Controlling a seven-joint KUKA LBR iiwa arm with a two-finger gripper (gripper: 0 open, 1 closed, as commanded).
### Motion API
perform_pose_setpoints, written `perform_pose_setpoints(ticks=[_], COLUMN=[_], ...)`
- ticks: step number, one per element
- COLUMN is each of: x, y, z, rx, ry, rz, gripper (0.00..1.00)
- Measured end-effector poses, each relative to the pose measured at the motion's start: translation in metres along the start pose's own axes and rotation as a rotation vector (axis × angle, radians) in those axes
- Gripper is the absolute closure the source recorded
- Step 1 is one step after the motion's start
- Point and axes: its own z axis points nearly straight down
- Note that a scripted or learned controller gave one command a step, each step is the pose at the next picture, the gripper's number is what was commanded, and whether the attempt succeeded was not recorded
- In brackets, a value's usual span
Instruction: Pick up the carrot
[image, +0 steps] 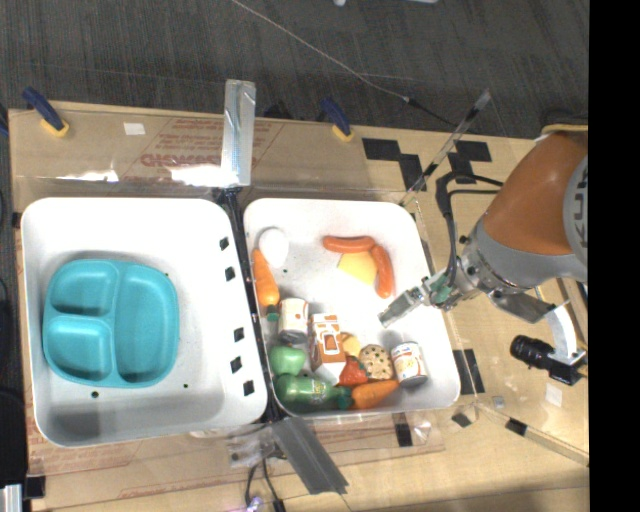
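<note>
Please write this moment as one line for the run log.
arm: over right bin's right side | gripper: holds nothing | carrot: lying by left wall, untouched | step: grasp pending

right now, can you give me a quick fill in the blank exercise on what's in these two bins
1. The teal divided tray lies in the ____ bin.
2. The carrot lies along the right bin's ____ wall.
3. The gripper hangs over the ____ bin.
4. The white egg sits just ____ the carrot's top end.

Missing words: left; left; right; above
</note>
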Motion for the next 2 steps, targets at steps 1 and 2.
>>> perform_pose_setpoints(ticks=[1,2], x=[-0.003,-0.029], y=[0.018,0.077], z=[0.123,0.143], rx=[-0.013,-0.004], ry=[-0.010,-0.003], rz=[-0.027,0.089], gripper=[0.00,0.00])
